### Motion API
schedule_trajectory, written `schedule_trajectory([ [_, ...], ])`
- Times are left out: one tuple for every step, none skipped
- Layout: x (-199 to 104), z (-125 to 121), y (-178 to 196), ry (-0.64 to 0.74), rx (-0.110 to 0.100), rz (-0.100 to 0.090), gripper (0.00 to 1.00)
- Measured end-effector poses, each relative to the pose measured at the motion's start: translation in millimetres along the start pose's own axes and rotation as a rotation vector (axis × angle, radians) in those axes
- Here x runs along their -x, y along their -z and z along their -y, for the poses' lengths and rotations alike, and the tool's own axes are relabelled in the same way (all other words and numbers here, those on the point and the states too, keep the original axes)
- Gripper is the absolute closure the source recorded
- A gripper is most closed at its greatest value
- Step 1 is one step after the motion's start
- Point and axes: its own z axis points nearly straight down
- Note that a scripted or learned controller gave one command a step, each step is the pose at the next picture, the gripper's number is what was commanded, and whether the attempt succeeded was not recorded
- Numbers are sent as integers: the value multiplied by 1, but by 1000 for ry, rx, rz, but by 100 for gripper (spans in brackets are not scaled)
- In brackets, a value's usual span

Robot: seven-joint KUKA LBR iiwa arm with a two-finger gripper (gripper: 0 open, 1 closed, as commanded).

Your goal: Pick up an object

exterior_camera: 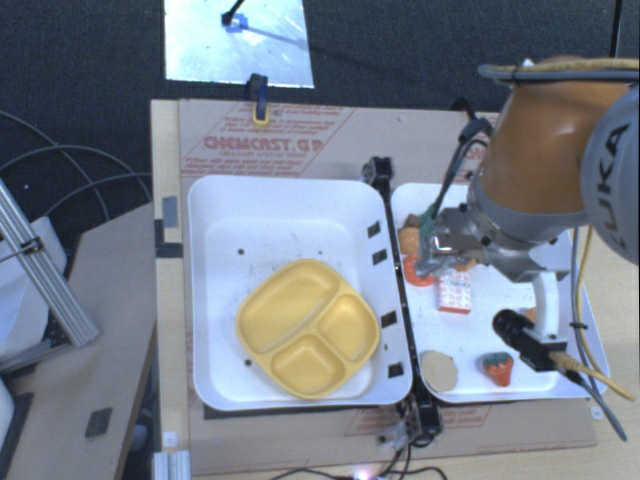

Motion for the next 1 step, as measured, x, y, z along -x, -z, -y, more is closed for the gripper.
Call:
schedule_trajectory([
  [-2,-45,-124,-9,-23,6,100],
])
